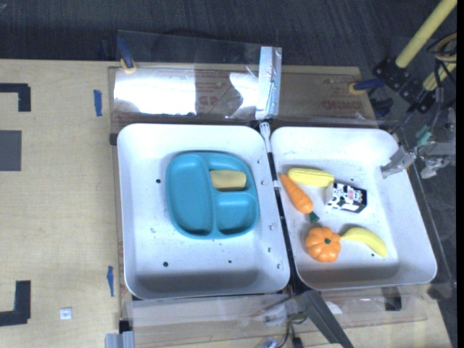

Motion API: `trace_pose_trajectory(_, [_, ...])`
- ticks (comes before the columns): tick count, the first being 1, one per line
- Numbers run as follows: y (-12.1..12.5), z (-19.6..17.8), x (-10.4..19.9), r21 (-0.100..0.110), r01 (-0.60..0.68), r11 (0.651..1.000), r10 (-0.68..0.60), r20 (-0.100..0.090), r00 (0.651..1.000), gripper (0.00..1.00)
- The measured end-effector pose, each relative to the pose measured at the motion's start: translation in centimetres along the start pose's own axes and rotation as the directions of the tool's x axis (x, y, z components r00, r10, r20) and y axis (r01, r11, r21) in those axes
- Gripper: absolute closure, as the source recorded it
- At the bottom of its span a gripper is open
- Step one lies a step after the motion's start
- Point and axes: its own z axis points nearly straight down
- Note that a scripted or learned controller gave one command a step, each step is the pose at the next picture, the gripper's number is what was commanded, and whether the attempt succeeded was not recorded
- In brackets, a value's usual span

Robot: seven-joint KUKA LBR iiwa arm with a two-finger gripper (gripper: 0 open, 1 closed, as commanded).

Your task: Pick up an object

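Observation:
The right bin point(406, 263) holds a yellow corn cob point(310, 177), an orange carrot point(296, 194), a small orange pumpkin point(322, 243), a yellow banana point(365, 240) and a black-and-white box point(346, 196). In the left bin point(138, 252) a blue divided plate point(194, 198) carries a yellow block point(228, 180) in its upper right compartment. My gripper point(410, 158) hangs at the right bin's upper right rim, off to the right of the corn and the box and touching neither.
A clear plastic sheet point(196, 85) stands behind the left bin. A yellow pole point(429, 26) and cables sit at the upper right. The wooden bench point(51, 216) spreads to the left, with black and blue tape marks.

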Motion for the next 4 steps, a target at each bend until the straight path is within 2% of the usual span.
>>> trace_pose_trajectory(1, [-0.4,9.7,5.8,0.005,-0.005,1.0,0.005,-0.001,1.0,0.0])
trace_pose_trajectory(2, [3.8,11.9,3.8,-0.036,-0.029,0.999,0.029,0.005,1.0,0.0])
trace_pose_trajectory(3, [6.9,12.7,1.4,-0.038,-0.076,0.996,0.076,-0.002,0.997,0.0])
trace_pose_trajectory(4, [-2.5,8.4,3.2,-0.003,-0.085,0.996,0.085,0.001,0.996,0.0])
